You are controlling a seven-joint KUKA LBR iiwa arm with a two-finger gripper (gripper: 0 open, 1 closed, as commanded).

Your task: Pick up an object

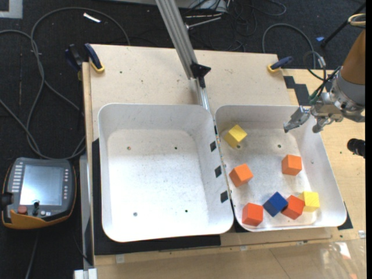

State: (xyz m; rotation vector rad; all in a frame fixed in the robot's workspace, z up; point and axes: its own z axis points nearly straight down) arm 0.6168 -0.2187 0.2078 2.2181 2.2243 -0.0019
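1. The claw (308, 120) is hanging over the far right edge of the right bin (334, 182), with its two fingers spread apart and nothing between them. It is released, not grasping.

2. The cubes are all lying in the right bin, below and to the left of the claw as seen from the camera:
   - A yellow cube (236, 136) is sitting near the far left corner, well apart from the claw.
   - An orange cube (292, 164) is lying alone nearest the claw, on the near side of it.
   - Another orange cube, the middle one (240, 174), is sitting close to the bin's left wall.
   - At the near edge, a cluster is crowding together: a corner orange cube (252, 213), a blue cube (275, 203), a red-orange cube (293, 207) and a small yellow cube (311, 200), the last three touching or nearly so.

3. The left bin (116, 156) is sitting beside it on the counter (145, 74).

4. What could go wrong, as a judgement:
   - The claw is hovering near the bin's rim, so a straight descent is likely to be striking the wall or closing on nothing.
   - Going for the cluster is risking fingers landing on a neighbour, pushing cubes aside or pinching two at once.
   - The middle cube is leaving little room for a finger beside the wall.
   - A cube turned at an angle to the fingers may be twisting out as they close.

5. The lone orange cube is looking like the easiest target.
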